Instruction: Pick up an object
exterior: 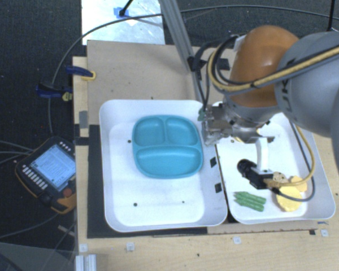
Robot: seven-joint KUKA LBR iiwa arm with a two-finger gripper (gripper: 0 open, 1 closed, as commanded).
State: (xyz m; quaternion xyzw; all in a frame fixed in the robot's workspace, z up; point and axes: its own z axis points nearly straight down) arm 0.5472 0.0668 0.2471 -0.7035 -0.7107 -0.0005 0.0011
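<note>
A green bean-like toy lies near the front edge of the right bin. Just right of it is a yellow toy, against the front right corner. A blue divided plate rests in the left bin, toward its back. My gripper hangs at the back left of the right bin, over the wall between the two bins, close to the plate's right rim. The grey arm and orange band cover the gripper from above. It stands well back from the green and yellow toys.
The arm's bulk covers the back right of the right bin. A handheld control pad lies off the bench to the left. Blue clamps grip the bench's left back edge, and cables run across the back.
</note>
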